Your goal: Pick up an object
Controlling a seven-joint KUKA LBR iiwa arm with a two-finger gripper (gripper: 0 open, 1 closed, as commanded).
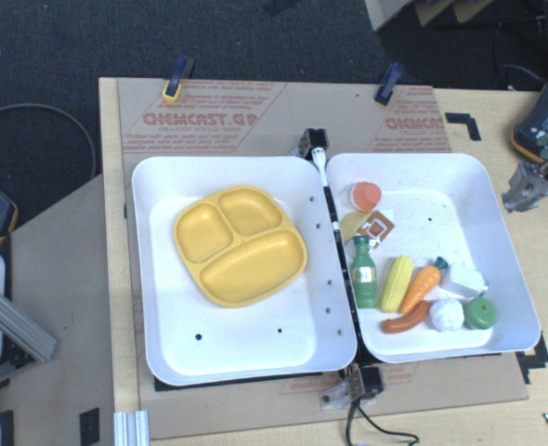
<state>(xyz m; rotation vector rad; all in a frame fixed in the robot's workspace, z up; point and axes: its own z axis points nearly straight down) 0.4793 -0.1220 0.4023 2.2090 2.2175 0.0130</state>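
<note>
The right bin [460, 179] holds several toy foods along its front: a green bottle [364, 274], a yellow corn cob [397, 283], an orange carrot [423, 286], a red sausage [405, 321], a white ball [447, 315], a green apple [480, 313] and a white block [465, 282]. An orange disc [366, 194] and a brown-and-white card [376, 227] lie near its back left. My gripper [527, 193] hangs at the frame's right edge, outside the right bin's far right rim, away from all the objects.
The left bin [163, 323] holds a yellow three-compartment plate [240, 244]. Clamps [175, 80] stand at the back of the board. A black divider strip [330, 221] runs between the bins.
</note>
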